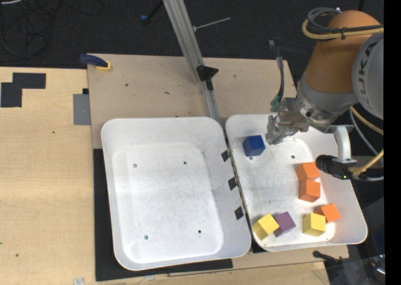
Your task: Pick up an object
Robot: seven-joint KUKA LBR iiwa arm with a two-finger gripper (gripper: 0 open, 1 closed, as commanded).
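A blue cube (254, 145) lies near the back left of the right bin (279, 180). My gripper (274, 136) hangs just to the right of it, low over the bin floor. Nothing shows between the gripper and the cube. Two orange blocks (308, 181) sit at the bin's right side. Along the front edge lie a yellow cube (267, 224), a purple cube (284, 222), another yellow cube (314, 223) and a small orange block (330, 212).
The left bin (164, 190) stands beside the right one, joined by black clips (230, 182). A slanted aluminium rail (188, 42) rises behind the bins. The arm's grey and orange body (338, 58) looms over the right bin's back corner.
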